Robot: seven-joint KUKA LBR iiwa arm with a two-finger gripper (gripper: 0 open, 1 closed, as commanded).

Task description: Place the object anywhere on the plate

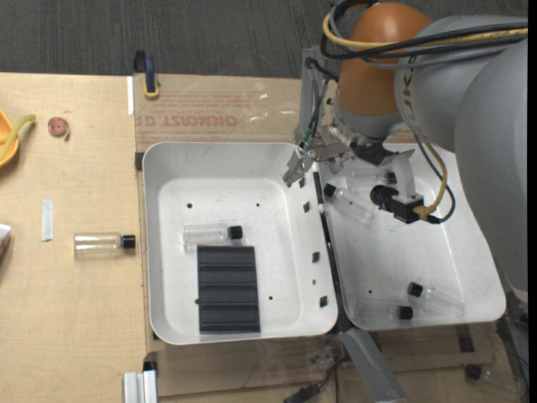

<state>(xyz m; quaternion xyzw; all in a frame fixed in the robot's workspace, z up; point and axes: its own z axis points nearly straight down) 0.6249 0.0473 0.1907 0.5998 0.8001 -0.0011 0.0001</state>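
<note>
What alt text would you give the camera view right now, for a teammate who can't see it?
A grey arm with an orange band reaches in from the right, its gripper above the rim between two white bins. The left bin holds a dark ribbed plate with a clear vial just behind it; another vial lies on the bench.

White bins: two, left bin and right bin, side by side. Arm: one, grey with orange band. Clear vials with black caps: one in left bin, one on bench; possibly three more in right bin, transparent bodies hard to separate. Black ribbed block: one, in left bin. Small red disc on bench: one. Blue clamp at bench's far edge: one.
</note>
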